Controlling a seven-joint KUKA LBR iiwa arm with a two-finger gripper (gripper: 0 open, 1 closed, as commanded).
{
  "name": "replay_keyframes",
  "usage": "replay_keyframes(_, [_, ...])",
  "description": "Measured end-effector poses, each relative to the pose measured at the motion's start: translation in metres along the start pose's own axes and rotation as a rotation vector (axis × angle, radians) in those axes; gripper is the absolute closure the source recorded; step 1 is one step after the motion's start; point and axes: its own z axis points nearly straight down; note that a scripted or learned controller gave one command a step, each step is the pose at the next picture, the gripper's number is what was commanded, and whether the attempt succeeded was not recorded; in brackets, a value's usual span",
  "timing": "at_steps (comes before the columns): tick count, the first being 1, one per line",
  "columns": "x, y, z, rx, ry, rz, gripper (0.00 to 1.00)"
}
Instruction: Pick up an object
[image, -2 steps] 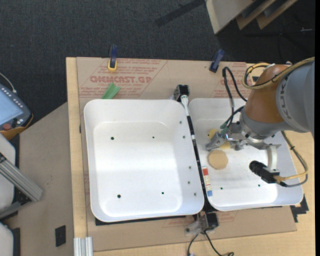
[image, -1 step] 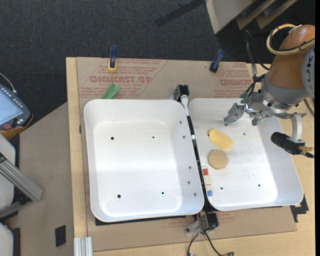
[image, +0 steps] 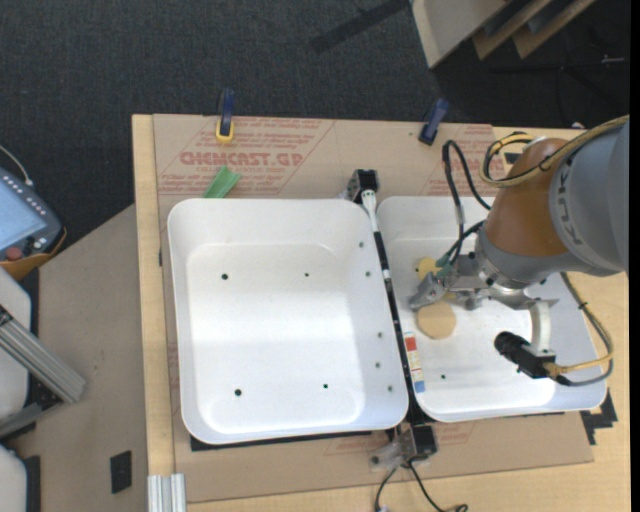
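Note:
The right white bin (image: 480, 395) holds a tan round piece (image: 436, 321) near its left wall and a small pale yellow piece (image: 427, 267) a little farther back. My gripper (image: 432, 294) hangs low over this bin between the two, just above the tan piece's upper edge. The grey arm with its orange band (image: 525, 215) reaches in from the right and hides the bin's middle. I see nothing held between the gripper's tips.
The left white bin (image: 200, 400) sits beside it, sharing a dark divider (image: 388, 290). A black-and-white tool (image: 362, 186) lies at the divider's far end. A green strip (image: 222, 182) rests on the cardboard behind the left bin. Clamps (image: 226, 116) grip the bench's back edge.

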Motion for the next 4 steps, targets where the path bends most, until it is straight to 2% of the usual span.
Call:
replay_keyframes(1, [-0.002, 0.003, -0.014, -0.008, -0.003, 0.001, 1.00])
replay_keyframes(2, [0.106, 0.006, -0.110, -0.016, 0.002, -0.013, 1.00])
replay_keyframes(3, [0.159, -0.007, -0.224, -0.020, 0.002, -0.010, 1.00])
replay_keyframes(4, [0.213, -0.060, -0.144, 0.007, -0.001, -0.008, 1.00])
